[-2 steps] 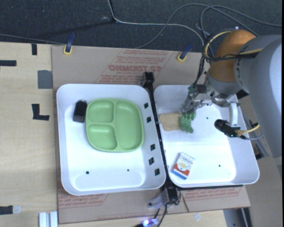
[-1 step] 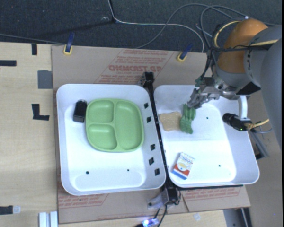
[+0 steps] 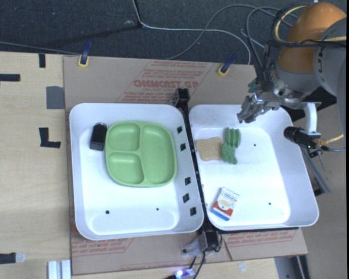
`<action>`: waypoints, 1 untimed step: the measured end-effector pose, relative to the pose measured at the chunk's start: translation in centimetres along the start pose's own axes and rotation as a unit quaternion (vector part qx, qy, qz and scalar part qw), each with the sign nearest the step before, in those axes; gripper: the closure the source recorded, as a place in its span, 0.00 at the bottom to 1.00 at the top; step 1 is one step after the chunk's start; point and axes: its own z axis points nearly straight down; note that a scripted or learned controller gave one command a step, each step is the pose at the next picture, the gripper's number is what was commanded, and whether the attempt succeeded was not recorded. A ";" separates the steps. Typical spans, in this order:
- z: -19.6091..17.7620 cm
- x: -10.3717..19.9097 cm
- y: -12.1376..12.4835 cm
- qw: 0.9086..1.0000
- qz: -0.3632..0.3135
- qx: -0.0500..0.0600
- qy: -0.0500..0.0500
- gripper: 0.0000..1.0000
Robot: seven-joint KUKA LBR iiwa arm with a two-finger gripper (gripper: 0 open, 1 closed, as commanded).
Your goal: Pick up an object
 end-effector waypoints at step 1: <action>-5.4 0.7 -0.7 1.000 0.000 0.000 0.000 1.00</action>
